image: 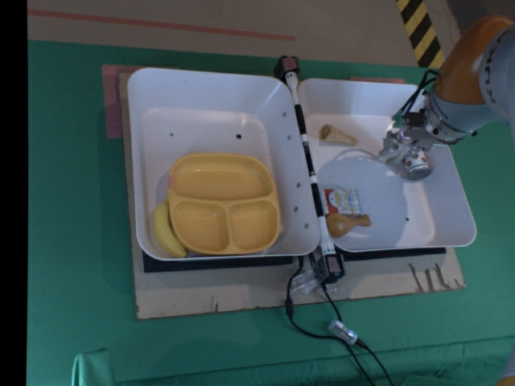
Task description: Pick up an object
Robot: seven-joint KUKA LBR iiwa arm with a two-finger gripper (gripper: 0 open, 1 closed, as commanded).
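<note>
- Nearest the camera, a black cable with a small silver connector trails over the near edge of the bench.
- A green cloth covers the bench top.
- A brown cardboard sheet lies on the cloth beneath both bins.
- The left bin, white and shallow, is the larger looking of the two.
- The right bin sits just beside it.
- A black-and-white strip runs along the seam between them and ends in a clamp at the near side.
- The grey arm with its orange band reaches in over the far right corner of the right bin.
- A yellow divided tray fills the near half of the left bin.
- A banana lies against the tray's left side, in the near left corner.
- A toy chicken drumstick lies near the left wall of the right bin, on the near side.
- A small printed packet lies just beyond the drumstick, touching or nearly touching it.
- A tan wedge-shaped piece lies farther back in the right bin.
- The gripper is low over the right side of the right bin; whether it is open or closed cannot be told.
- A small round object with red markings sits right at the gripper's tip, on the bin floor as far as can be seen; whether it is gripped is unclear.
</note>
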